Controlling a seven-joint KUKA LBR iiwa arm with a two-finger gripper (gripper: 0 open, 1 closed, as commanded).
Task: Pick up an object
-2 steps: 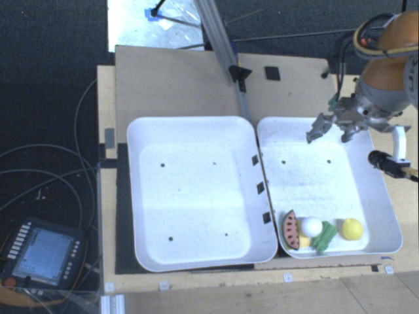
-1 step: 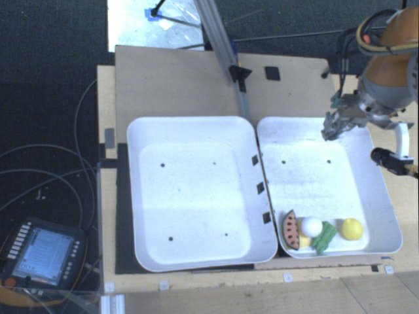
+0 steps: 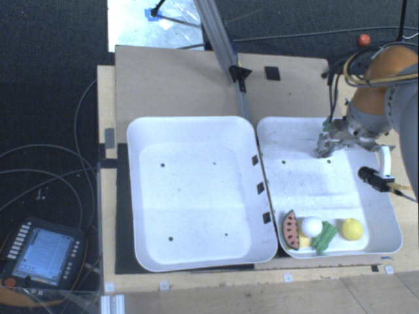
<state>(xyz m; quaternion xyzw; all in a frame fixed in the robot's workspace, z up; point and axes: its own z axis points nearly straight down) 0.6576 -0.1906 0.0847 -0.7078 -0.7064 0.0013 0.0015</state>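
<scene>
- Down at the far right of the right bin (image 3: 308, 175) sits the end effector (image 3: 325, 146), its metal tip low over the white floor near the bin's back wall.
- Fingers: too small and blurred from this height to call, so I cannot tell if they are spread or pressed together, and nothing can be made out between them.
- Above it, the grey arm (image 3: 399, 110) with its orange band (image 3: 393, 64) comes in from the right edge, cables looping around the wrist.
- Now the objects: all four are bunched along the near wall of the right bin, well apart from the end effector.
- Leftmost is a watermelon slice (image 3: 290, 230), red face with green rind, standing on edge.
- Just beside it a white ball (image 3: 311, 227), and touching that a green toy (image 3: 325, 236) lying at a slant.
- At the right end of the row, a yellow lemon (image 3: 352, 229).
- Over in the left bin (image 3: 190, 188), bare white floor with a few dark dots.
- Both bins rest on the brown counter (image 3: 177, 77).
- Off to the lower left, a handheld control pendant (image 3: 42, 250) lies on the dark floor.
</scene>
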